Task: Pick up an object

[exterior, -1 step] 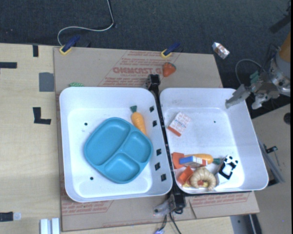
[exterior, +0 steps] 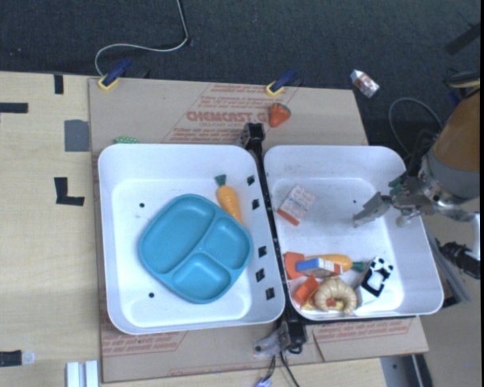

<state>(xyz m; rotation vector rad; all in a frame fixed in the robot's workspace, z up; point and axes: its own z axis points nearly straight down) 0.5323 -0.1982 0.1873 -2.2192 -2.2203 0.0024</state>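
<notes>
White right bin [exterior: 403, 164] | our hand [exterior: 385, 206] hangs splayed wide, holding nothing | toy heap [exterior: 327, 280] lies below-left of it | we should drop squarely over one piece before closing.

A dark blue-grey carpet [exterior: 306, 22] covers the floor across the top, far behind the gripper. A thin white cable [exterior: 157, 48] loops over it. To the gripper's far left lies a pale wooden board [exterior: 32, 216] with black tape marks [exterior: 6, 113] and a grey patch [exterior: 77, 134]. A brown cardboard sheet [exterior: 202, 118] (printed with faded red lettering) lies between that board and the gripper, held at its back edge by two blue and yellow clamps [exterior: 113, 74]. A small crumpled silvery thing [exterior: 364, 81] sits on the carpet behind the gripper. Light is even and soft, with faint shadows.
</notes>
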